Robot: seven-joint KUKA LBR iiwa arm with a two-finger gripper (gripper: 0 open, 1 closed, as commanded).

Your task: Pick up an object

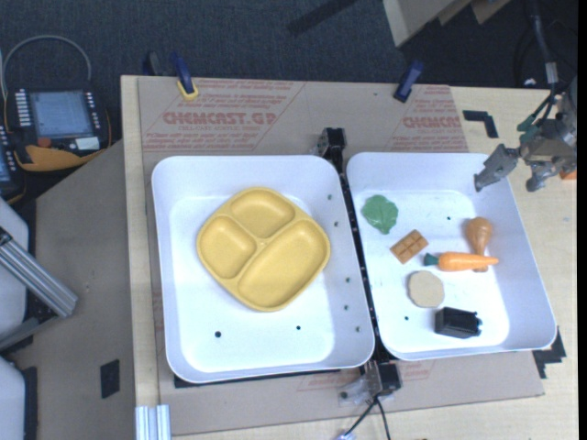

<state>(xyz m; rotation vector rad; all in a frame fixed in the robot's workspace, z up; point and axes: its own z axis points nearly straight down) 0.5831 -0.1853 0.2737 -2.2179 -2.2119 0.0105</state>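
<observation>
So my gripper (pixel 515 170) is hanging over the top right corner of the right bin (pixel 537 287), right around the rim, with the fingers spread apart and nothing between them, not touching any of the stuff below.

Room-wise: the right bin has a decent bare patch along its far edge and down the left wall. The items sit in the middle to near side: a green broccoli piece (pixel 380 212) top left, a brown chocolate bar (pixel 409 246) just below it, a tan pear-shaped thing (pixel 478 233) to the right, an orange carrot (pixel 466 262) lying sideways right under that, a beige round cookie (pixel 426 290) near the carrot's blunt end, and a black block (pixel 457 322) close to the near rim. Carrot and pear thing are just beside each other; the rest have gaps around them.

The left bin (pixel 174 273) holds a yellow divided plate (pixel 263 247), with open white floor round it.

The brown board (pixel 293 113) under the bins reads "CHEMCAST GP" in red, printed twice.
</observation>
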